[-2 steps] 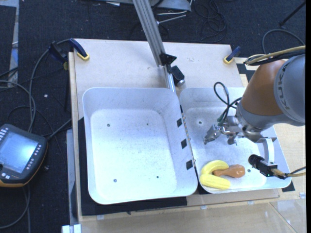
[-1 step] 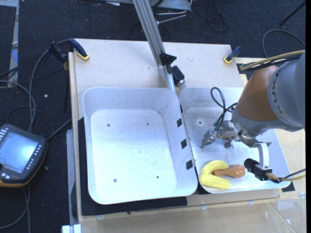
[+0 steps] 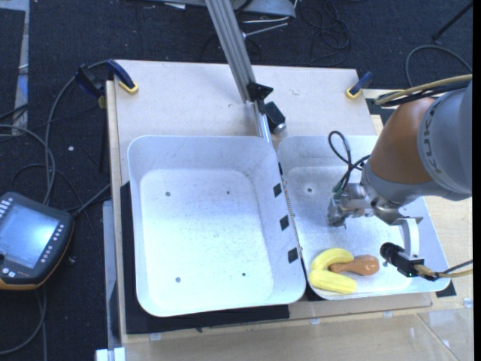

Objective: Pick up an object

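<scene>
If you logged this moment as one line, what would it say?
arm: over right bin | gripper: above bin floor, apart from objects | yellow banana toy, orange-brown toy: touching, near front wall | nothing picked yet

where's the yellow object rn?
The yellow object lies in the right bin, at its near edge by the divider, touching an orange-brown object on its right, below the gripper.

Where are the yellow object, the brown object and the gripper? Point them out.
yellow object (image 3: 331,270): camera view, middle of its curved body.
brown object (image 3: 359,265): camera view, its rounded middle.
gripper (image 3: 338,214): camera view, its tip.
</scene>
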Robot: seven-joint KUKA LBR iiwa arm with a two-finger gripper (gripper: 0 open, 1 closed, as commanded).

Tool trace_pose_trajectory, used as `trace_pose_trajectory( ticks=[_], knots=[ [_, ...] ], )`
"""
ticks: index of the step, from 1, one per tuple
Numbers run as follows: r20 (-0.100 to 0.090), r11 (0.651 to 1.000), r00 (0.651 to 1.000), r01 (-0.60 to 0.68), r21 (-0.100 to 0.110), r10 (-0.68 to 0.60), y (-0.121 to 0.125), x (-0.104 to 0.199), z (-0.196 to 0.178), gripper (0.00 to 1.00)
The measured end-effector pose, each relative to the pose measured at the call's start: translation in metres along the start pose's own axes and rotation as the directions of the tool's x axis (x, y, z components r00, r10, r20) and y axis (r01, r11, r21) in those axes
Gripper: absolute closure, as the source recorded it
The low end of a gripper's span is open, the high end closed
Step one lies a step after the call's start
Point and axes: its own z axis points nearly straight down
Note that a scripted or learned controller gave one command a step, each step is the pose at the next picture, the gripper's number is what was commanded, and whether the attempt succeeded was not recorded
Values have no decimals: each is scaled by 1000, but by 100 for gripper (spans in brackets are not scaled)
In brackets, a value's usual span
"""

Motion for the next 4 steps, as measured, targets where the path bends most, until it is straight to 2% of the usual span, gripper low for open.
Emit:
trace_pose_trajectory(
  ticks=[1,3,4],
  knots=[
    [1,1000,1000,0,-4,0,-2,-5,-61,100],
    [1,1000,1000,0,-3,0,-2,-16,-156,100],
    [-1,1000,1000,4,1,-4,12,30,-150,100]
  ],
)
